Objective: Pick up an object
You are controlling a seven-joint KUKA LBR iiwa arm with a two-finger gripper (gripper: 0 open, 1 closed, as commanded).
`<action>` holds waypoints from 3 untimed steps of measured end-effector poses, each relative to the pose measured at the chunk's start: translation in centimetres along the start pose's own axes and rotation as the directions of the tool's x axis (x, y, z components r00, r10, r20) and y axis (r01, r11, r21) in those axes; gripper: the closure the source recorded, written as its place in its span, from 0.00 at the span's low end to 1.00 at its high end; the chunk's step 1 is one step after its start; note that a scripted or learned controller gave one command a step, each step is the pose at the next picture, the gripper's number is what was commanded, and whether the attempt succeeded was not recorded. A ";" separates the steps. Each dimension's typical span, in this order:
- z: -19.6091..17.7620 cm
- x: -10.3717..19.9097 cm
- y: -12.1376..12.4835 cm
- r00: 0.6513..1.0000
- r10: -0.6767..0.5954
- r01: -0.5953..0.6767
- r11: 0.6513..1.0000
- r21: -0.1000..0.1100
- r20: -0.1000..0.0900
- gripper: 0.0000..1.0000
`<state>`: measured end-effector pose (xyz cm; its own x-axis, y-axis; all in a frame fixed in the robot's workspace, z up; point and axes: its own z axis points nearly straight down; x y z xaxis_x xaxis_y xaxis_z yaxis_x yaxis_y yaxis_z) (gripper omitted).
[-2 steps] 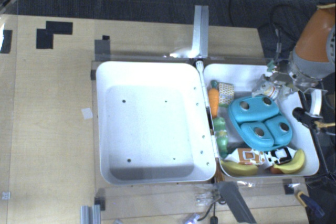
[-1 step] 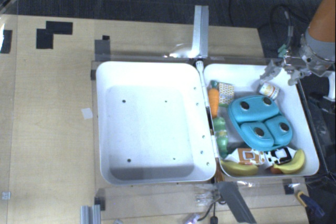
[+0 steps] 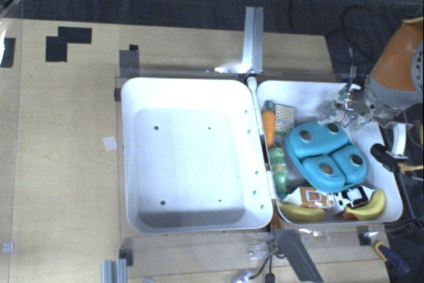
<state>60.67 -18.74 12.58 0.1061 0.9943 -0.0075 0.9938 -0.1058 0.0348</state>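
Note:
The right bin holds a large blue three-lobed plastic toy in its middle. A yellow banana lies along the front wall, with a small orange-and-white box and a black-and-white item just behind it. An orange carrot-like piece and green pieces line the bin's left wall, and a patterned packet lies near the back. My gripper hangs over the bin's back right part, just behind the blue toy.
The left bin sits beside the right one, parted by a metal rail at the back. Cables and arm hardware crowd the right bin's right side. Black tape marks lie on the wooden bench at far left.

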 end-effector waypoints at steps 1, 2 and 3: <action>-0.9 0.2 0.2 1.000 -0.003 0.003 1.000 0.000 -0.005 1.00; -8.9 3.0 -0.8 0.997 0.073 -0.073 0.997 0.037 -0.005 1.00; -10.8 8.3 0.1 1.000 0.012 -0.012 0.999 0.037 -0.007 1.00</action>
